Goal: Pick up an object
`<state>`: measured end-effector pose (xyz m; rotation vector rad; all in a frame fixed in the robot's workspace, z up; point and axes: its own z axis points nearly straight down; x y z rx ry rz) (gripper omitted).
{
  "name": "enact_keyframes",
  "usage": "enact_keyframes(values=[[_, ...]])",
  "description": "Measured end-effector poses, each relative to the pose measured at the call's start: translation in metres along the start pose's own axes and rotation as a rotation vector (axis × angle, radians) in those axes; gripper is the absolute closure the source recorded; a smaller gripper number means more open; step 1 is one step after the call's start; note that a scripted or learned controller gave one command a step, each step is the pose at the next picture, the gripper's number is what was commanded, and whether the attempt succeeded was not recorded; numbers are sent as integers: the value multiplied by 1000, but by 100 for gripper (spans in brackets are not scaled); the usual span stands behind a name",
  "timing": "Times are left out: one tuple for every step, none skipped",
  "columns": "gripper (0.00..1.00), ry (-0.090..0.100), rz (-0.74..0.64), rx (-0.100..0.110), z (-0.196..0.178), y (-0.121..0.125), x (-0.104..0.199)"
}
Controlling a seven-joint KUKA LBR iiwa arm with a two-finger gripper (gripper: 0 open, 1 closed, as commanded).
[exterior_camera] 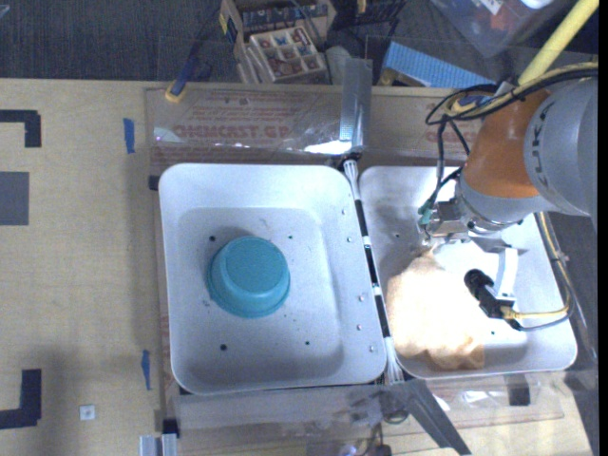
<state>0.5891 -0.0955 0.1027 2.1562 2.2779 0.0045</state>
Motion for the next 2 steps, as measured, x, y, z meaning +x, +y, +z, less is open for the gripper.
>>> enact_keyframes(values=[[100,0,-284,1,-83,63,28],[100,0,-251,1,-127,82,52]])
